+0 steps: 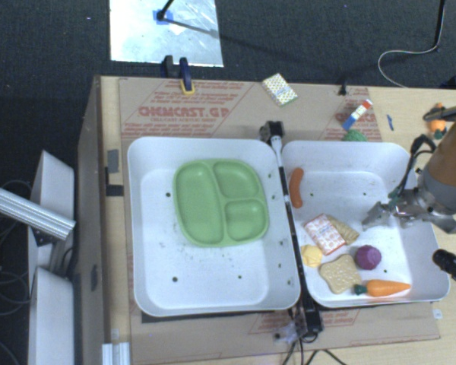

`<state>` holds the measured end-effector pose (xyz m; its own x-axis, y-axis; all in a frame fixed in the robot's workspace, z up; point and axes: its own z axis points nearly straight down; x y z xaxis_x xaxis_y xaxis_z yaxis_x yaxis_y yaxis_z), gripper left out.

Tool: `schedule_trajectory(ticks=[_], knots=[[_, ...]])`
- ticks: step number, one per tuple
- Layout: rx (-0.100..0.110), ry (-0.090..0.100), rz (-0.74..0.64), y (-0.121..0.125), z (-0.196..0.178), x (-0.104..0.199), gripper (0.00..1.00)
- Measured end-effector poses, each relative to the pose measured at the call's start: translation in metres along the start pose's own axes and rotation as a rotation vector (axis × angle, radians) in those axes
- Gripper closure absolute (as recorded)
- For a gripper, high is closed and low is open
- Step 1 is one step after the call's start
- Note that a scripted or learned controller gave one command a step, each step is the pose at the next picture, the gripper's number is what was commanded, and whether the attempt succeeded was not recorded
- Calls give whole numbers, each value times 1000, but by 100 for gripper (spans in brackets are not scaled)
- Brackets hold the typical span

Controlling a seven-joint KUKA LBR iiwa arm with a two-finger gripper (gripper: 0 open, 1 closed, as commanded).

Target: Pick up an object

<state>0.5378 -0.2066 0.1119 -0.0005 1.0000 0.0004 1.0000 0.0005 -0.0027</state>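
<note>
The right bin (342,154) holds several toy foods. An orange-red sausage (296,186) lies by its left wall. A red-and-white cracker packet (324,234) sits mid-bin, with a small yellow piece (311,256) and a toast slice (339,272) below it. A purple ball (368,257) and an orange carrot (386,287) lie near the front right. My gripper (377,214) hangs over the right part of this bin, above and right of the cracker packet, with nothing seen in it.
The left bin (156,204) holds a green divided plate (220,202). On the cardboard behind the bins lie a small patterned block (280,89) and a red-white-blue piece (355,115). The arm's grey body (448,177) covers the right bin's right edge.
</note>
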Motion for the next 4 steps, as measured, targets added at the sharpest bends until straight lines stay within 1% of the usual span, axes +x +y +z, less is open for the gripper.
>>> schedule_trajectory(ticks=[1,2,3,4], knots=[[-4,-1,-3,47,28,15,0],[-6,-1,-4,88,27,36,0],[-7,-1,-5,132,26,47,0],[-5,-1,-5,131,27,67,0]])
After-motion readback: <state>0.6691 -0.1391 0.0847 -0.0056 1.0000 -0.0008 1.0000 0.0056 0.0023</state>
